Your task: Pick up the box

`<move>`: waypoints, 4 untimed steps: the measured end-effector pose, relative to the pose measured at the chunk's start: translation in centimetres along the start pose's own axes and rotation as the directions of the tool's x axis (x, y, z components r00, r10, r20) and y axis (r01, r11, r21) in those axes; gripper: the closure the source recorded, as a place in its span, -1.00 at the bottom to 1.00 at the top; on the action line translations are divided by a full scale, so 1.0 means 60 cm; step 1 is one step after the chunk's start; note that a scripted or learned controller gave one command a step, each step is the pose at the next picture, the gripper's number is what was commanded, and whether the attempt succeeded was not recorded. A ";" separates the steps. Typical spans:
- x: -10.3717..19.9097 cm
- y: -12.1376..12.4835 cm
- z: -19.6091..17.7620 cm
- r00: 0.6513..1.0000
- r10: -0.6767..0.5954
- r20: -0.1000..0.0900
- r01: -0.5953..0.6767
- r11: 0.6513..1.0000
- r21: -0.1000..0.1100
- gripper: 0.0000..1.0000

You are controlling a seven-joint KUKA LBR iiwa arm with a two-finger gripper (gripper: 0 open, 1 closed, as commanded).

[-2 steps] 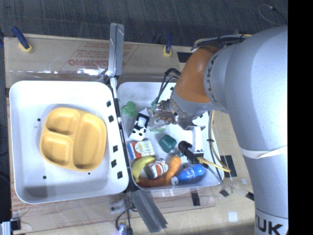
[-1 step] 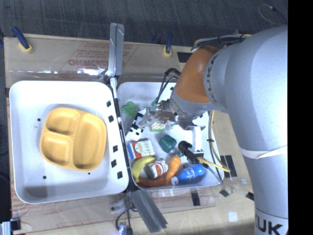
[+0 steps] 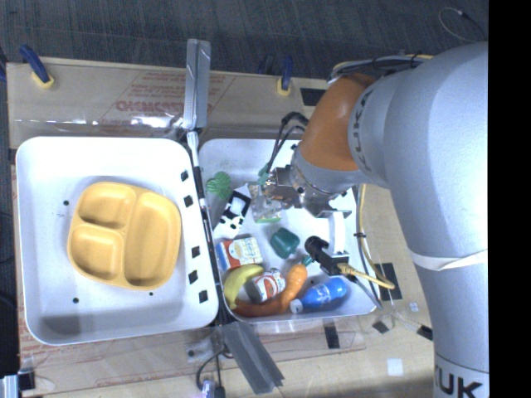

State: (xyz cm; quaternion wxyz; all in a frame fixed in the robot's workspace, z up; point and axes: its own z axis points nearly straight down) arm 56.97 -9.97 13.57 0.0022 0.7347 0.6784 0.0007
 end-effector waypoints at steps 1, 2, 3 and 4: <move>0.000 0.000 0.000 1.000 0.000 0.000 0.000 1.000 0.000 -1.00; 0.003 0.054 0.035 0.991 -0.135 -0.003 0.135 0.991 -0.004 -1.00; 0.007 0.056 0.016 0.990 -0.140 -0.006 0.140 0.990 -0.006 1.00; -0.140 0.039 0.073 0.998 -0.057 -0.003 0.057 0.998 0.007 1.00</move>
